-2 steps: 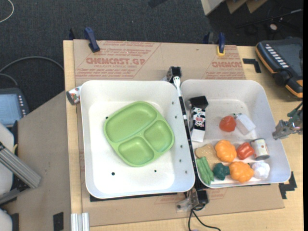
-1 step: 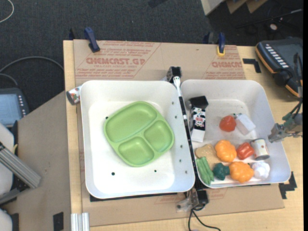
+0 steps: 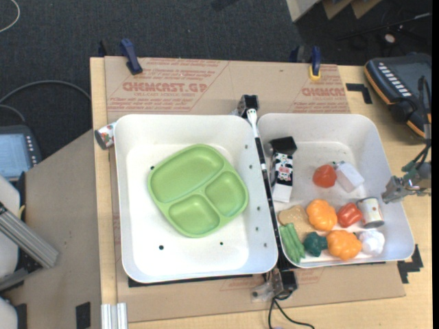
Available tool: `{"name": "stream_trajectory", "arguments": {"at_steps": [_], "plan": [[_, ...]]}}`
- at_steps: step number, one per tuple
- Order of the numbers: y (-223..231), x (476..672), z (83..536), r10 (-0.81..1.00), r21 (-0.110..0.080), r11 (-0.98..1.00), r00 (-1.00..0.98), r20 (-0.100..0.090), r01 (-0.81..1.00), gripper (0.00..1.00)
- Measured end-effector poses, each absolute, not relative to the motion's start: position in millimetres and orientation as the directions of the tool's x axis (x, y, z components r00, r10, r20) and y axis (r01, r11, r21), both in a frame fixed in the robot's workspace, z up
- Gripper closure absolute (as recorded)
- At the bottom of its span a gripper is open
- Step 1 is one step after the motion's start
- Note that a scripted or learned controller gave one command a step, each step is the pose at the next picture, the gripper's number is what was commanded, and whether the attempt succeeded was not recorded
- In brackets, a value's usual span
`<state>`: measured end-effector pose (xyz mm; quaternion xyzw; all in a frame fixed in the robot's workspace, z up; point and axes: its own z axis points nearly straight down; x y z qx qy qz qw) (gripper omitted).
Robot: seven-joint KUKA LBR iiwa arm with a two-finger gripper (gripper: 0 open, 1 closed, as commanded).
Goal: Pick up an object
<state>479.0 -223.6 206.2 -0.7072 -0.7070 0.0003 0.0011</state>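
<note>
Your gripper (image 3: 400,187) sits at the right bin's (image 3: 384,146) right rim, holding nothing that shows; how far it is open you cannot tell; the can (image 3: 371,212) lies just below-left of it, nearest of the toys, beside the red pepper (image 3: 348,214).

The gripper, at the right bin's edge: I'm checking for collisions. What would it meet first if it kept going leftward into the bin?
Probably the small metal can, just left of the gripper; height is unclear, so it might pass above it.
</note>
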Motion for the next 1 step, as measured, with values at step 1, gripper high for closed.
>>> {"name": "stream_trajectory", "arguments": {"at_steps": [1], "plan": [[-223.9, 479.0, 206.5, 1.0, -0.001, -0.001, 0.001, 0.001, 1.0, 1.0]]}}
